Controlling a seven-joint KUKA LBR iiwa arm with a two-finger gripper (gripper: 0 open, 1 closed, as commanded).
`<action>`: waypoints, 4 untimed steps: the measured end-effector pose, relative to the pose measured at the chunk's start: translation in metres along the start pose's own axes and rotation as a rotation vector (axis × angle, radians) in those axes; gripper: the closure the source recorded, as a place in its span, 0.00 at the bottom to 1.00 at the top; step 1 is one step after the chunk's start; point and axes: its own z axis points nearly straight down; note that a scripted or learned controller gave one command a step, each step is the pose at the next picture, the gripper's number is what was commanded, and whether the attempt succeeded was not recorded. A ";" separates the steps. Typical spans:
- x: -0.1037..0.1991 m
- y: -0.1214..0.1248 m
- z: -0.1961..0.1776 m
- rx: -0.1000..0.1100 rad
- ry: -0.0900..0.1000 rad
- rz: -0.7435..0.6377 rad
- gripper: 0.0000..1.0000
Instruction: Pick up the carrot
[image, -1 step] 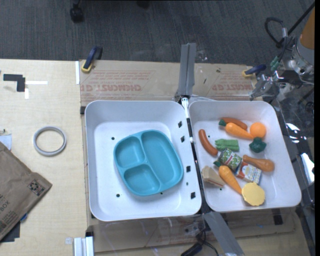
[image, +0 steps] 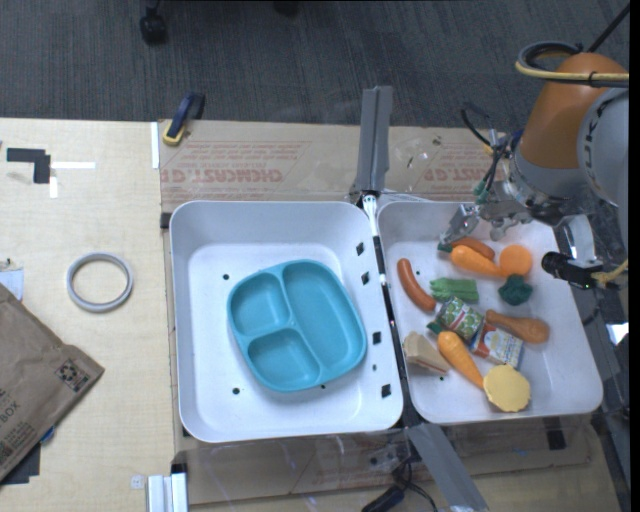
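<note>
Camera view showed two white bins side by side on the table (image: 80, 200). The left bin (image: 200, 240) held a blue tray (image: 297, 325) with three compartments. The right bin (image: 570, 390) held toy food. The arm (image: 575, 110) reached in from the right, its orange band above the bin's far right corner, and the gripper (image: 468, 228) hung low over the far part of that bin. Its fingers were small and dark against the clutter, so whether they were apart or together could not be told; nothing was clearly seen between them.

Just beside the gripper tip lay an orange carrot (image: 476, 260), pointing left to right, with an orange ball (image: 516, 260) touching its right end. A second carrot-like piece (image: 460, 358) lay lower in the bin, slanting down towards a yellow disc (image: 507, 388). Which of the two was the task's own could not be settled from shape alone, though the upper one was nearest the gripper.

A red sausage (image: 415, 284) lay near the bin's left wall, a green piece (image: 455, 290) beside it, and a dark green lump (image: 516, 291) under the ball. A brown stick (image: 518, 326) lay near the right side, above a small packet (image: 498, 347).

On the table to the left sat a tape ring (image: 99, 281) and a brown box (image: 35, 375).
</note>
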 end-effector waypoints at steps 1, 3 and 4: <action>-0.014 -0.013 0.031 -0.028 -0.014 0.041 0.00; 0.052 -0.021 -0.066 0.000 0.000 0.082 1.00; -0.023 -0.025 -0.107 -0.002 -0.002 -0.009 1.00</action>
